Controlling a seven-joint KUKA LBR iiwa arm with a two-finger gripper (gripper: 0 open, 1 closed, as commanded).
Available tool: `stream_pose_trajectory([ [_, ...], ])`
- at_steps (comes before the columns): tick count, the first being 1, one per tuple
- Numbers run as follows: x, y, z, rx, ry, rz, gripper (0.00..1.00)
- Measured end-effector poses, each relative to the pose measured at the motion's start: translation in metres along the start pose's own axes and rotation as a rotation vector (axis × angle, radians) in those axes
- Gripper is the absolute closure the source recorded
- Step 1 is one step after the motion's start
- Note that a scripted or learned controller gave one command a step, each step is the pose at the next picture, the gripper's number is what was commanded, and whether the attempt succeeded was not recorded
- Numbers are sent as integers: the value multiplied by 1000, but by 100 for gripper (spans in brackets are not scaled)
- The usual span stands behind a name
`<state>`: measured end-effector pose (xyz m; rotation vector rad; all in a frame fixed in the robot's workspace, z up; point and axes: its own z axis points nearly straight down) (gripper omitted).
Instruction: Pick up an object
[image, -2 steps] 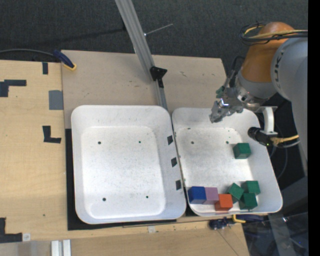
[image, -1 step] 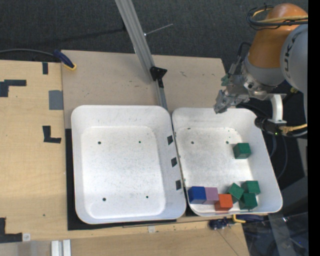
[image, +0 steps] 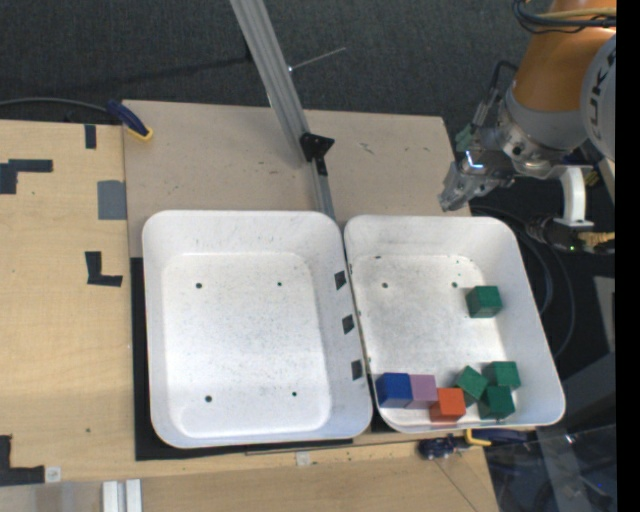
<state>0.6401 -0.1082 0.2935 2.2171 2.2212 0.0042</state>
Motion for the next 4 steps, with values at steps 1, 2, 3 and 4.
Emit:
stream_pose_trajectory([
  [1,41,-9,15,6,0,-2,100],
  [2,93,-17,17,6,1,-5,100],
  [3,147,-21,44,8,1,-5,100],
  [4,207,-26,48,7,2,-6,100],
])
